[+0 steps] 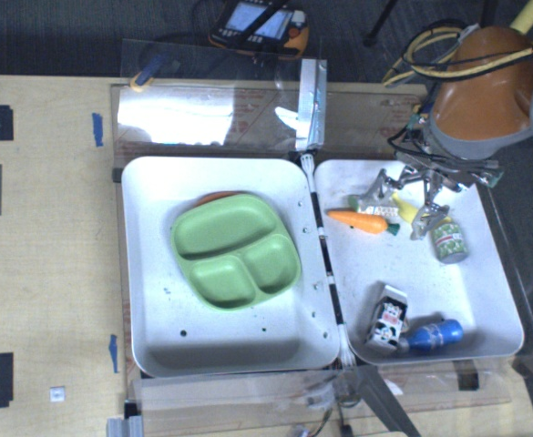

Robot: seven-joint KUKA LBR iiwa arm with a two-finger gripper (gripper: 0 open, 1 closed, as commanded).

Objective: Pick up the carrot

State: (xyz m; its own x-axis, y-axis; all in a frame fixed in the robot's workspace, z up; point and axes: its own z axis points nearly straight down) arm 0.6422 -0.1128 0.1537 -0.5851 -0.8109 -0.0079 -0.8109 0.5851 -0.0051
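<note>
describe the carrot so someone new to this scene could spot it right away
Look at the right white bin, the one without the green divided plate. Near its upper left, just below the gripper, lies the carrot, pointing left toward the divider. It is the only orange thing there; the small jar, carton and blue bottle are not.

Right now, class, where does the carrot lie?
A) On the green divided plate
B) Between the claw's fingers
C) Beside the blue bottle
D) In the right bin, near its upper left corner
D: the carrot lies on the right bin floor, apart from the green divided plate in the left bin.
</note>
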